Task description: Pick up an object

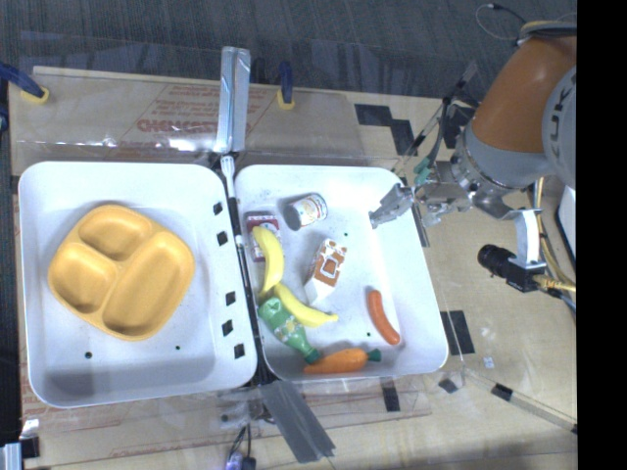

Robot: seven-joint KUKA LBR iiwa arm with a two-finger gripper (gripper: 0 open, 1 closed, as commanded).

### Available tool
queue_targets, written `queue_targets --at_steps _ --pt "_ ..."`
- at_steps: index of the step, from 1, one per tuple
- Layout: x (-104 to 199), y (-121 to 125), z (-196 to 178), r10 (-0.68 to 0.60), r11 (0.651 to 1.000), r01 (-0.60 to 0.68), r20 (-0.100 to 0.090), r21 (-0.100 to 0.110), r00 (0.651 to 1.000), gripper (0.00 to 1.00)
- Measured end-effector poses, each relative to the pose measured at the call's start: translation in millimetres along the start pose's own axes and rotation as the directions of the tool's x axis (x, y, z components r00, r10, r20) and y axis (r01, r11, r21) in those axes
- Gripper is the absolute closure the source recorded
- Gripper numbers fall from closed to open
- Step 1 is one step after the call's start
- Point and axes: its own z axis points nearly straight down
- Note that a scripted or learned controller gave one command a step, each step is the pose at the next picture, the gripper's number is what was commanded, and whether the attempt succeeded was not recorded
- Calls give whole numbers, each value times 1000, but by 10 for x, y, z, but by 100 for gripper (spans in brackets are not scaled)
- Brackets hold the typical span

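Nearest you, along the front wall of the right bin [431, 346], lies a carrot [338, 361], with a green bottle [285, 323] just to its left, tilted toward it. Beside them, toward the bin's right wall, a red sausage [383, 317] lies on its own. Look a little farther back and you find two bananas [279, 278] meeting in a bent line near the divider, the lower one overlapping the bottle's top. Just right of them a white-and-orange packet [328, 263] lies aslant, clear of the sausage. Farther still, a small can [307, 210] rests on its side, and a dark little package [263, 222] sits at the top of the upper banana.

Over in the left bin [39, 380] you have a yellow three-compartment plate [120, 268].

Your gripper [392, 207] hovers at the right bin's far right corner, with nothing seen between its fingers; whether they stand apart or together cannot be told.
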Motion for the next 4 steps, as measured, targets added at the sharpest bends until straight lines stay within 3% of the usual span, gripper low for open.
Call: queue_targets --at_steps 1,2,3,4 --pt "348 69 1515 -326 945 326 4 -18 945 0" --pt "592 58 1715 -390 921 390 1 -4 921 0" --pt "646 -363 988 -364 931 364 1 -2 931 0" --pt "844 -201 1598 -465 885 465 23 -21 885 0"
